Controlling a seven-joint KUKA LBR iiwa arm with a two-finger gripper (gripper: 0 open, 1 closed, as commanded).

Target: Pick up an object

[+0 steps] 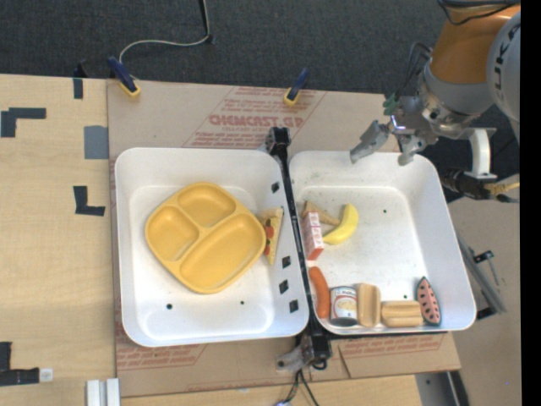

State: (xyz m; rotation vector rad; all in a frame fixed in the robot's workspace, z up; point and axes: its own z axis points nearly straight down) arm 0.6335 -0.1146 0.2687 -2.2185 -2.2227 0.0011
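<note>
Red print reading "CHEMCAST GP" crosses the cardboard sheet on the table, beyond the two bins. The yellow divided plate fills the left bin. The gripper hangs over the right bin's far edge, fingers spread and empty. The banana lies near that bin's centre, well apart from it.
</note>
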